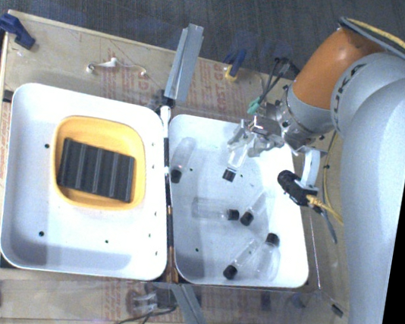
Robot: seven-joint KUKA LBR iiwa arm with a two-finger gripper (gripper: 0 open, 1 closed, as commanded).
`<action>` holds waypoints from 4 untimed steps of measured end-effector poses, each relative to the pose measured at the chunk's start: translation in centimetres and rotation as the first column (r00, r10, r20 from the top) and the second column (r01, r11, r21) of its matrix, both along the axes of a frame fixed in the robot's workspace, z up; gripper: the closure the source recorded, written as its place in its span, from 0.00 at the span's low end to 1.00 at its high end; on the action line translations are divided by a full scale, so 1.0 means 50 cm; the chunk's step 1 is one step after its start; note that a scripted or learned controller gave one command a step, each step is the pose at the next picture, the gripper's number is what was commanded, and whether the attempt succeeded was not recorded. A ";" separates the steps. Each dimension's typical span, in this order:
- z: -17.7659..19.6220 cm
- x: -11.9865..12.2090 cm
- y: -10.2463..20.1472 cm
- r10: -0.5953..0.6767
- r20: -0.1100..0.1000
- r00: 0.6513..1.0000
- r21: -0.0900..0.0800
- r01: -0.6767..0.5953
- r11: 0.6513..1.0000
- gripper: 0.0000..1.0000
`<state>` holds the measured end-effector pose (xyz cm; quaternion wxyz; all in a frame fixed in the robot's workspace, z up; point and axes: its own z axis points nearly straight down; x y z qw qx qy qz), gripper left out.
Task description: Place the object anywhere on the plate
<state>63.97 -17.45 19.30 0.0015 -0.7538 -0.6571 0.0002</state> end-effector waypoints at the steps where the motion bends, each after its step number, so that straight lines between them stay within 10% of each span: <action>1: -0.001 -0.055 0.104 0.167 -0.002 0.986 -0.001 -0.167 0.986 1.00; 2: -0.007 -0.052 0.250 0.345 -0.004 0.939 0.001 -0.345 0.939 1.00; 3: -0.006 -0.052 0.249 0.344 -0.004 0.939 0.000 -0.344 0.939 0.00; 4: -0.005 -0.139 0.199 0.257 -0.002 0.966 -0.001 -0.257 0.966 0.00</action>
